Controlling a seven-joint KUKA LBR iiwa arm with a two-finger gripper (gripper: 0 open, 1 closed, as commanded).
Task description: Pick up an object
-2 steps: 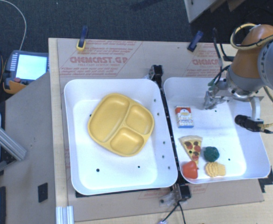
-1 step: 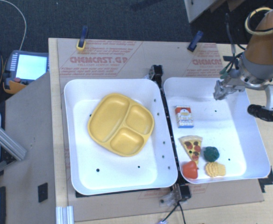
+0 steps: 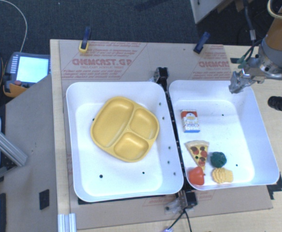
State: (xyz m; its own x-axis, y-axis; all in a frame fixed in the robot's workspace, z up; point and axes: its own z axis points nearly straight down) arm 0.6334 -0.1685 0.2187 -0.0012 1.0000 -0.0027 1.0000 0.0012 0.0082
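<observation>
Approach step: end effector [image 3: 238, 82] poised over right bin [image 3: 261, 139] rim, finger state unclear, perhaps empty; next, descending onto pizza slice [image 3: 198, 151].

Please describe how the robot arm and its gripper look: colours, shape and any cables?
The arm is a rounded grey body with an orange band above the wrist. Dark cables, one of them greenish, run along the wrist toward the gripper, a small boxy part in grey metal. No markings can be read at this size.
</observation>
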